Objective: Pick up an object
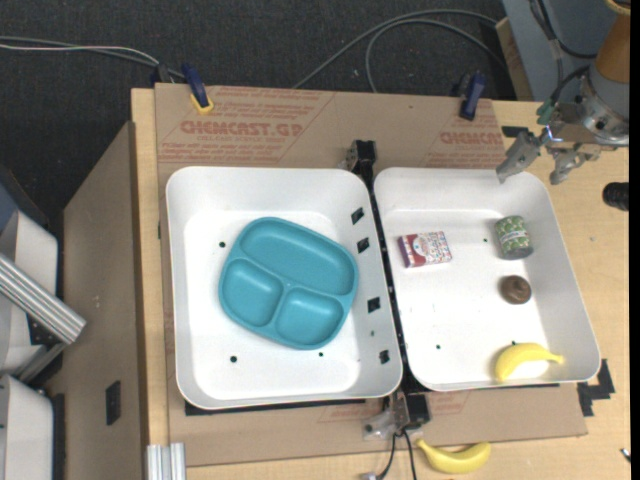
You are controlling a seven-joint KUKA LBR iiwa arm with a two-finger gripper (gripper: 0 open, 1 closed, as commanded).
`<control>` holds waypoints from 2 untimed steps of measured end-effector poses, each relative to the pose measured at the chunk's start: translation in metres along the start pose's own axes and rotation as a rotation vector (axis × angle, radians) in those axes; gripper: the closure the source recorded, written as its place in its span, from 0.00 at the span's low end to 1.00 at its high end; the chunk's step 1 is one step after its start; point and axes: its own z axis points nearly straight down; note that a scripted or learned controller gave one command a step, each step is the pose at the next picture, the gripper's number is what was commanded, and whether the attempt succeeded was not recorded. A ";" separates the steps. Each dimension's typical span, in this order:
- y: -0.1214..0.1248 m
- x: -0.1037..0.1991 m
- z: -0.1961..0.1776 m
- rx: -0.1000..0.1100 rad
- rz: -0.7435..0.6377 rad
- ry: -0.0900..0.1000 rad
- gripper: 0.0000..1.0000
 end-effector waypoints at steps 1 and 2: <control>0.002 0.001 -0.009 -0.014 -0.003 -0.003 0.00; 0.000 0.003 0.033 -0.010 -0.003 -0.002 0.00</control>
